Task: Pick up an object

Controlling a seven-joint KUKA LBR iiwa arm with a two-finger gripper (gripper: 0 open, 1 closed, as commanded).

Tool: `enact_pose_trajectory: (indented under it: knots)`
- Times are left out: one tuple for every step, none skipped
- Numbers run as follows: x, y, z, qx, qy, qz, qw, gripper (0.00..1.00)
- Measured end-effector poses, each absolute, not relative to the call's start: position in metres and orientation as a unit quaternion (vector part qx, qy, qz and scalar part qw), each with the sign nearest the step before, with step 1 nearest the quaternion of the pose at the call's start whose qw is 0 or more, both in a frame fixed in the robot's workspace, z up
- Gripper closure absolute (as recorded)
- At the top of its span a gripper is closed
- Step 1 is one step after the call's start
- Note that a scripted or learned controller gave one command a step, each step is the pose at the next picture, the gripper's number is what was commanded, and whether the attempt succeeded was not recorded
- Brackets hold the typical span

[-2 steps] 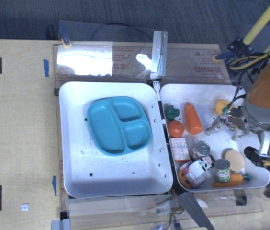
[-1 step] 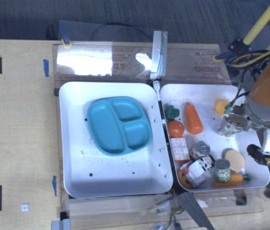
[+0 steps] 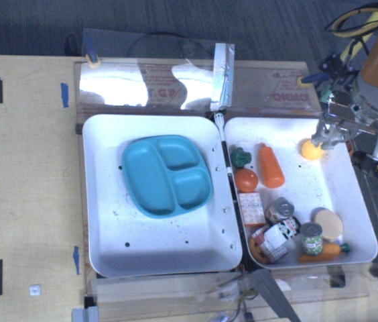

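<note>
- Gripper [image 3: 324, 139]: poised over the far right corner of the right bin [image 3: 358, 200]; claw state cannot be told from this slant.
- Yellow ball [image 3: 311, 149]: on the bin floor near the far wall, just beside and below the gripper tip, slightly toward the bin's middle; round, so no long axis to align with.
- Orange carrot [image 3: 270, 166]: nearer the bin's left wall, long axis running far-to-near.
- Left bin [image 3: 102, 233]: carrying a blue divided plate [image 3: 167, 176].
- Bare white floor around the ball; probably ample room for descent.
</note>
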State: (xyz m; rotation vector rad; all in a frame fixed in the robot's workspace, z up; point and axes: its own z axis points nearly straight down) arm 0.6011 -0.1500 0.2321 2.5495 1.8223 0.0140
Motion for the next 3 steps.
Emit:
enact_pose_trajectory:
  knots:
    - [0.595,-0.108,0.181,0.791,0.611,-0.0018,-0.003,1.00]
    - [0.596,-0.109,0.183,0.791,0.611,-0.0010,-0.001,0.00]
    - [0.610,-0.108,0.087,0.746,0.666,0.0020,0.002,0.00]
